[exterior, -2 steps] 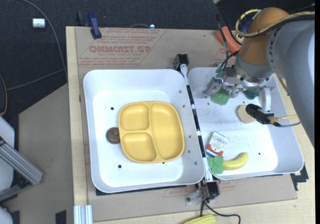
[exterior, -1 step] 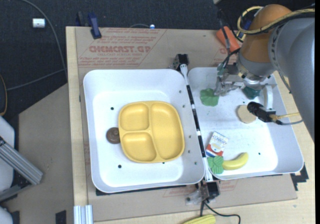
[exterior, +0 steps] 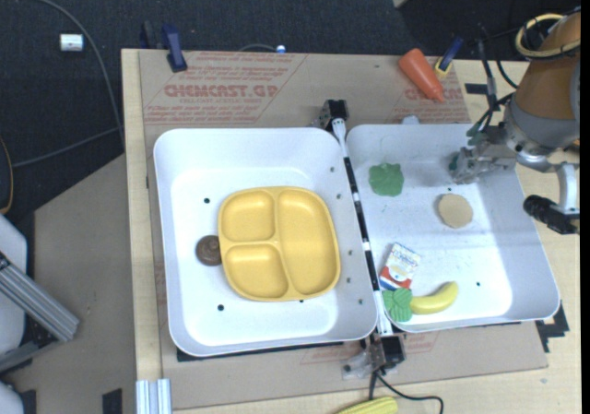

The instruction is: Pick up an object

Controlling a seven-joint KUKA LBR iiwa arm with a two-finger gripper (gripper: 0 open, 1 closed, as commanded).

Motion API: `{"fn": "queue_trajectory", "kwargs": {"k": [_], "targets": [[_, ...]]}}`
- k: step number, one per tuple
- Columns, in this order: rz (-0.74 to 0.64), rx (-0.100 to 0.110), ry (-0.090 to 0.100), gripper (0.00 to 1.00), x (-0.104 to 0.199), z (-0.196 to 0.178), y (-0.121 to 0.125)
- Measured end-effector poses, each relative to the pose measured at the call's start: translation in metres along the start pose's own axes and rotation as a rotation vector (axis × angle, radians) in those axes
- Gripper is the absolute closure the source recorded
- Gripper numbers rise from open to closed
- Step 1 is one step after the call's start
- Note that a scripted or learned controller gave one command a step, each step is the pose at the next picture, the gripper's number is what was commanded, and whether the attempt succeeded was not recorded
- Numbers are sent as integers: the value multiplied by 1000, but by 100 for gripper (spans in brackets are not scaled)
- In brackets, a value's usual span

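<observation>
**My pincer over the right bin's far edge**

My two-finger metal pincer hangs at the far right of the right shallow white bin; whether it grips anything, I cannot tell. Near it lie a round tan biscuit-like disc and a green leafy lump. A yellow plastic banana rests by the near rim. A yellow divided plate sits in the left white bin.

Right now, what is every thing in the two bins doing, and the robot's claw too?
Yellow tray: lying flat in the left bin, its compartments bare.
Brown disc: partly tucked under the tray's left edge.
Green toy: lying loose in the right bin.
Tan cookie: flat, untouched.
Small packet: lying tilted.
Banana: on its side near the front wall.
Claw: over the right bin's back, holding nothing visible.
</observation>
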State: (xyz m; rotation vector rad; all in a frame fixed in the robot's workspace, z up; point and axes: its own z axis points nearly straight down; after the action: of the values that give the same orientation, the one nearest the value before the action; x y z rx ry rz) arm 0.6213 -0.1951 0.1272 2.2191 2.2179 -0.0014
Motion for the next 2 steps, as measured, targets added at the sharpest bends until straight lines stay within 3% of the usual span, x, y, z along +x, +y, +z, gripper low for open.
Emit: {"fn": "queue_trajectory", "kwargs": {"k": [1, 2], "targets": [[-1, 0, 2, 0, 1, 0, 0], [-6, 6, 16, 0, -22, 43, 37]]}}
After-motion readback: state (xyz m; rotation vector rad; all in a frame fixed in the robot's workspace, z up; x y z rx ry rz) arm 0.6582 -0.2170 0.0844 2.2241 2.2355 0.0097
